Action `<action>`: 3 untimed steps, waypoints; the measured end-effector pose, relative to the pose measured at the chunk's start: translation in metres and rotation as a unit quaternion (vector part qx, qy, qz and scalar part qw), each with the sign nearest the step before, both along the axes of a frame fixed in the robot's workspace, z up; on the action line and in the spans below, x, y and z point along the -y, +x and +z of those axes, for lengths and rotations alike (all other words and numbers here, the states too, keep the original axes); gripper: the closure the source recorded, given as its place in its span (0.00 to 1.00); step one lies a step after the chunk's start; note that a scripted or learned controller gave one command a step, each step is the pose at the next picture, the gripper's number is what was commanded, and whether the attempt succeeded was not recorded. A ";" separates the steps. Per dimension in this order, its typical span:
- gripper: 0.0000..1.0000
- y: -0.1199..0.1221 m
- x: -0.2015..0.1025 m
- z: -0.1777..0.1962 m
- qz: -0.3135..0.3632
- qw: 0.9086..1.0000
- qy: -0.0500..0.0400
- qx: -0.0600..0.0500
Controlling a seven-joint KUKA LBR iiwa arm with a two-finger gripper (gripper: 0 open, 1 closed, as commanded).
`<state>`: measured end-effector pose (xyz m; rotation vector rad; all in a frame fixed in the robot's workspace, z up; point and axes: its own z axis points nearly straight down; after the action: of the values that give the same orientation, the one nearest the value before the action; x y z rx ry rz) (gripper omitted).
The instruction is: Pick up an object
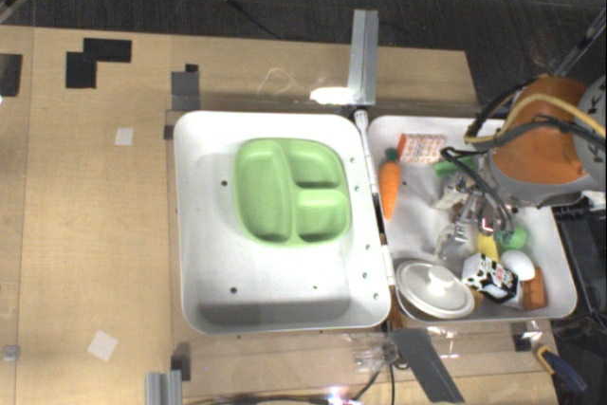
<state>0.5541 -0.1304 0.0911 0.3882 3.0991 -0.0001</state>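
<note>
Gripper [462, 221] w/ metal fingers hangs over right bin [567, 287]; can't tell if spread or pinched. Objs below: tapered orange carrot [390, 187], round silver lid [434, 288] (glossy). Smooth green divided tray [289, 190] in left bin [204, 232].

Bright, even light from overhead, with a hot glare spot on the bench [329, 95] behind the bins. Soft shadow pools inside the left bin's [204, 204] near wall. Focus is a bit soft throughout.
</note>
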 end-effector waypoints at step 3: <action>0.00 -0.048 -0.036 0.001 -0.101 0.995 0.002 0.003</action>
<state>0.5060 -0.0943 0.0920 0.6971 3.0393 0.0044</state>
